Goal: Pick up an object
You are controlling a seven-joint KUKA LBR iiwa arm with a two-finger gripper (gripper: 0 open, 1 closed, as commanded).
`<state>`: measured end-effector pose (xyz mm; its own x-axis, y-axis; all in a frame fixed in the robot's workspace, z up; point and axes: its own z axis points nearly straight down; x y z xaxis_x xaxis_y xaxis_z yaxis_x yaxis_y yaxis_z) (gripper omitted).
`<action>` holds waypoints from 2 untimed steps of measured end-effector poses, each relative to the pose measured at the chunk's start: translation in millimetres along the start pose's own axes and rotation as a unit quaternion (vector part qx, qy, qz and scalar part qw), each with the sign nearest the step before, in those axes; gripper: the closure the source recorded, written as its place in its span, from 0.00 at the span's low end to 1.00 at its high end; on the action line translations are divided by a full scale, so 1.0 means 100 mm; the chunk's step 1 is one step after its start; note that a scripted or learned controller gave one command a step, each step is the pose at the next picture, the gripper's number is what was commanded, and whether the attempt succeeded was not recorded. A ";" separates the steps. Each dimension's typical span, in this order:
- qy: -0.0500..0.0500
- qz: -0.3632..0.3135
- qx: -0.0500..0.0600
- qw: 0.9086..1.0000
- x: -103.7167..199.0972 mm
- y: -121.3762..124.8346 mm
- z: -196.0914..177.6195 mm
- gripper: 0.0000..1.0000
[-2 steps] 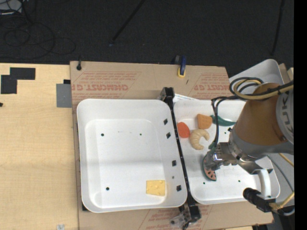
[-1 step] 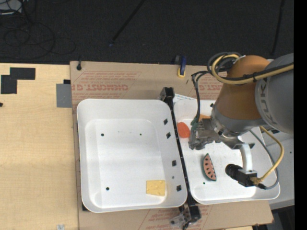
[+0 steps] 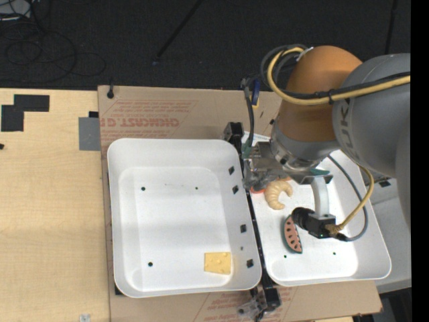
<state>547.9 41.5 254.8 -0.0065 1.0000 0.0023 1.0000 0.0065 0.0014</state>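
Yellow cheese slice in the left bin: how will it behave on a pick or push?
The cheese slice lies flat, so it likely won't roll. It looks thin and probably light. On the smooth left bin floor it may slide when pushed.

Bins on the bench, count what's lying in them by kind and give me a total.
Cheese slice: 1
Croissant: 1
Watermelon slice: 1
Total: 3

Yellow cheese (image 3: 217,263), tan croissant (image 3: 278,194), red dark-seeded watermelon slice (image 3: 292,236).
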 end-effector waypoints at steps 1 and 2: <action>0.001 -0.001 -0.002 1.000 0.60 -0.06 -0.82 1.00; -0.002 0.003 0.008 1.000 0.69 -0.40 0.09 1.00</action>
<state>507.5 110.0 246.0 -0.0007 1.0000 -0.0021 0.9999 0.0007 -0.0152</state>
